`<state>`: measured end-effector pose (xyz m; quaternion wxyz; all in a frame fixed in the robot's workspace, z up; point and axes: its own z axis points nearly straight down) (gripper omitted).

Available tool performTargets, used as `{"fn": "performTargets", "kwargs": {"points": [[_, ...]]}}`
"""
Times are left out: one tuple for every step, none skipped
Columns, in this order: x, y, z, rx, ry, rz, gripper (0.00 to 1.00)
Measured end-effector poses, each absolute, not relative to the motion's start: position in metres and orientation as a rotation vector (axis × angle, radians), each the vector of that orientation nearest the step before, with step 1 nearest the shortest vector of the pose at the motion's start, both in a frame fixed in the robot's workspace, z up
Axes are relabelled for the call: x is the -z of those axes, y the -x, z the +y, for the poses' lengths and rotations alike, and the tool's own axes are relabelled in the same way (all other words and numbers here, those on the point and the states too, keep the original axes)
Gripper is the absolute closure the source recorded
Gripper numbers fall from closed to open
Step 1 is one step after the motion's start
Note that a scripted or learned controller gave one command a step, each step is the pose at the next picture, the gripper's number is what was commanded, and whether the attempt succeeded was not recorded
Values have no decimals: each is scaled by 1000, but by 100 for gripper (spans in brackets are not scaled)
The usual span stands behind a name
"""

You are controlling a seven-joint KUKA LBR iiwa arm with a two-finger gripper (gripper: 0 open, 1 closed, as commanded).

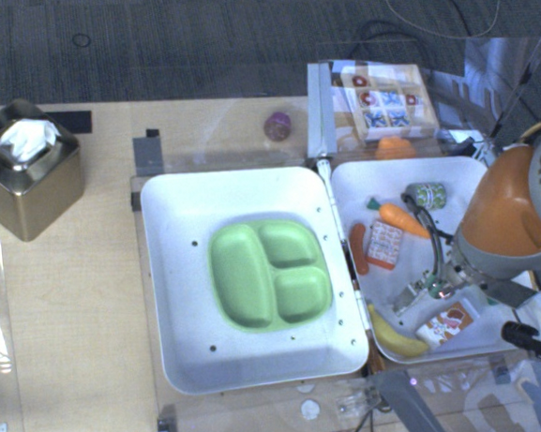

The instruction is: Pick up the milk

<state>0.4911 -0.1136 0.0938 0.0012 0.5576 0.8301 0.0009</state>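
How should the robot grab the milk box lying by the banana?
The milk carton lies flat near the front of the right bin. Probably best to come straight down and pinch its middle across the narrow width. The banana crowds its left end, so gripping endwise looks harder.

The arm point(505, 209) is reached in from the right, its orange band turned upward. The hand point(426, 293) is held low, pointed left and downward.
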Motion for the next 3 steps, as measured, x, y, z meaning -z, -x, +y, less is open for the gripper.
{"fn": "performTargets", "kwargs": {"points": [[-165, -489, -169, -3, -1917, 2483, 0], [-174, -492, -167, -4, -1904, 2488, 100], [-174, -492, -167, -4, -1905, 2489, 0]]}}
